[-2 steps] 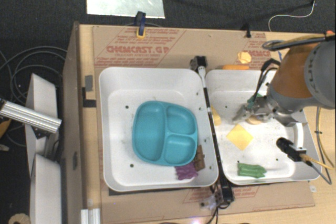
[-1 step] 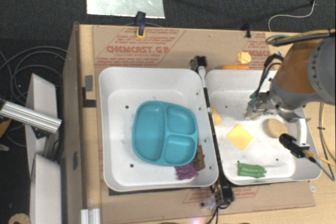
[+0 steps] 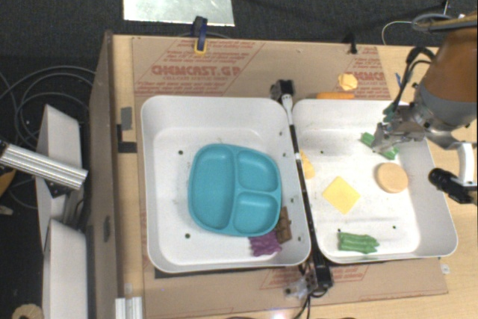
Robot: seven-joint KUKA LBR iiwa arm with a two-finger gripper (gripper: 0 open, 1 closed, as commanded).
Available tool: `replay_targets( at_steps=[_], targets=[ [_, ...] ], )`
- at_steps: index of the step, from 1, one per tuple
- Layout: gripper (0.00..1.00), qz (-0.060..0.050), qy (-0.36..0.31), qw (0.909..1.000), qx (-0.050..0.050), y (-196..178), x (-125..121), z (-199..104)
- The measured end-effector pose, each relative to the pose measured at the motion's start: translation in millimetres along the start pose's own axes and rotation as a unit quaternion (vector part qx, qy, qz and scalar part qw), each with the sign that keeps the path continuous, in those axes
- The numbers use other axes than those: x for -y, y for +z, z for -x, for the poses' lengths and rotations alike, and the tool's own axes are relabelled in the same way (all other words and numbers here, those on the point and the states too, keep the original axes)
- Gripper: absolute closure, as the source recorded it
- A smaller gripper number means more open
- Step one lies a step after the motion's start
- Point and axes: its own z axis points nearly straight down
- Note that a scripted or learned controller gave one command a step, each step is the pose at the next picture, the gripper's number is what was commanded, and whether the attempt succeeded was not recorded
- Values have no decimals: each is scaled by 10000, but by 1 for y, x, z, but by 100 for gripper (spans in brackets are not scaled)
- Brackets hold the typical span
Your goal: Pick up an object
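Here, two white bins (image 3: pixel 224 112), one blue tray (image 3: pixel 234 189), pincer (image 3: pixel 386 140) state unclear.

I read one legible marking: "CHEMCAST GP", printed in red on the brown protective sheet (image 3: pixel 196 71) behind the bins. Smaller red print beside it and near the front edge is too fine to resolve.

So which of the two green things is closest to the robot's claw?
The small green piece at the back of the right bin, just left of the gripper. The other green thing lies far off, by the bin's front edge.
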Motion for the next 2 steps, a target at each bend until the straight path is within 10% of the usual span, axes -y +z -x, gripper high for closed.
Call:
replay_targets(
  at_steps=[1, 2],
  targets=[
    [0, -35, 3, 10000, -13, 5, 1, -1],
    [0, -51, 10, 10000, -18, 121, 13, -6]
  ],
)
